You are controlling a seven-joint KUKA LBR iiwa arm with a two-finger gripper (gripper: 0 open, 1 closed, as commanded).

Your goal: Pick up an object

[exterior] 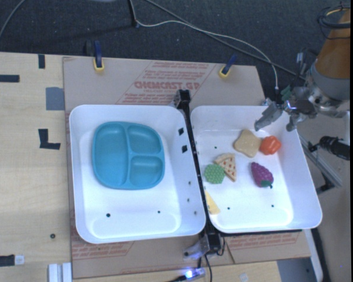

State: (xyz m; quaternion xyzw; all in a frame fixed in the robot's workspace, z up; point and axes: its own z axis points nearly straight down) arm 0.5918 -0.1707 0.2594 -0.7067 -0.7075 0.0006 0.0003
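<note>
Worktop [23,175]: pale wood with dark tape marks, under a brown cardboard sheet [165,81] that carries both bins.
Clamps: two yellow-and-blue clips [97,56] pin the cardboard's far edge, at 11 and 1 o'clock.
Backdrop: dark carpet beyond the far edge, crossed by thin cables.
Left bin [82,216]: white, shallow, holding a blue divided plate [129,155] toward its far side; the near half is bare white.
Right bin [300,210]: white, touching the left bin along a black centre seam.
Toys: a tan bread piece [246,143] and an orange-red fruit [270,145] just beside each other at 1 o'clock in the bin; a pizza wedge [226,165] touching a green round [214,174] near the middle; purple grapes [261,174] at 3 o'clock; a yellow piece [211,204] against the seam at 8 o'clock.
Gripper [279,120]: over the right bin's far right corner, above the bread and fruit.
Jaws: apart, nothing between them.
Open room: the right bin's near half and far left corner lie bare.
</note>
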